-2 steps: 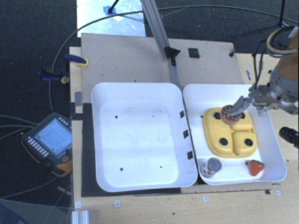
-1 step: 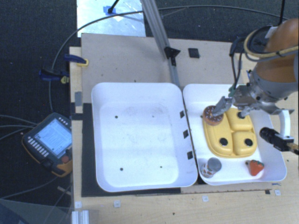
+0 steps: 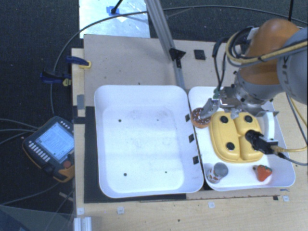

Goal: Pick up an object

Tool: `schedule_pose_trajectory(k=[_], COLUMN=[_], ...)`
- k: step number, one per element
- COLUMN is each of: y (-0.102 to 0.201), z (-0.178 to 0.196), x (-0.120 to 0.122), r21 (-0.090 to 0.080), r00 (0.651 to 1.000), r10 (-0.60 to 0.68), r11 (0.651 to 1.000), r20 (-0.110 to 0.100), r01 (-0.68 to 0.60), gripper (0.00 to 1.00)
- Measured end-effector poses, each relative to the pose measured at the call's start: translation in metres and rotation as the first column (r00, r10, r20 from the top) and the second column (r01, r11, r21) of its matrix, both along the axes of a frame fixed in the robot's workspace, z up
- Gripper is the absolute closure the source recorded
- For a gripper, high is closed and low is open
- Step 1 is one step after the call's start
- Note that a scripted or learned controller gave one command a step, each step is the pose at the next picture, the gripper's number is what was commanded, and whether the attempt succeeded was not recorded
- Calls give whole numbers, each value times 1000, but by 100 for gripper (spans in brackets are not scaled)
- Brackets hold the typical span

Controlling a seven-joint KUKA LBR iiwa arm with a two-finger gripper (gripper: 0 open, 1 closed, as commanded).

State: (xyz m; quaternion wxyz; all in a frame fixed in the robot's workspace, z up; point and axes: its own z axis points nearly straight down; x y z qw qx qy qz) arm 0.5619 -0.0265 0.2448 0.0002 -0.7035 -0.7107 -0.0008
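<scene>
My gripper [image 3: 210,109] hangs low over the upper left part of the right bin [image 3: 284,179]. Its tip is right next to a round brown ring-shaped object [image 3: 198,118] by the bin's left wall, and whether it touches that object is unclear. A large yellow moulded piece [image 3: 235,137] with dark dots lies in the middle of the same bin, partly under the wrist. In the front left corner stands a small grey cup [image 3: 219,171]. A red and orange strawberry-like toy [image 3: 263,173] lies at the front right.
The left bin [image 3: 139,143] sits alongside, its bare white floor showing. A metal pole [image 3: 162,30] slants across the back of the bench. A teach pendant [image 3: 50,147] rests to the left of the bench, with clamps on the bench's left edge.
</scene>
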Motion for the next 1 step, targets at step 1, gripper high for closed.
schedule_pose_trajectory(k=[1], y=[55], z=[-12], x=[6], r21=[1], r00=[1000], r10=[1], r11=[1000], r20=[0], r01=[-1], gripper=[100])
